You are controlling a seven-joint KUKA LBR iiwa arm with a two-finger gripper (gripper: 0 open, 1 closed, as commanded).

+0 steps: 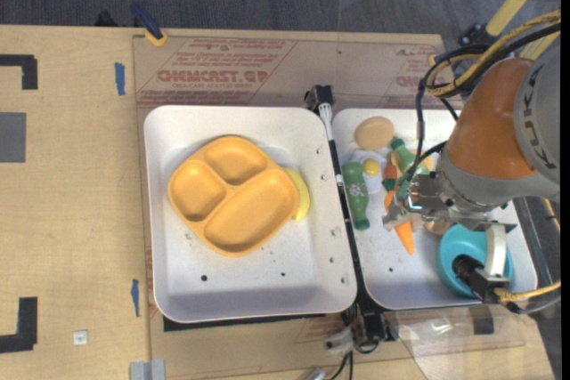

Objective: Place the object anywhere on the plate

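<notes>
Teal cup (463,258) sits nearest, low in the right bin (383,280) — beside it a carrot (405,236), light, stiff and smooth, best pinched mid-body. My hand (411,200) hovers over it; whether it's open I cannot tell. Bottle (356,191), egg (374,133) lie beyond. Left bin (169,280) holds the plate (233,193).

Robot lab: KUKA arm (499,129) w/ cables, taped cardboard bench (71,191), white bins (165,218), toy food.
</notes>
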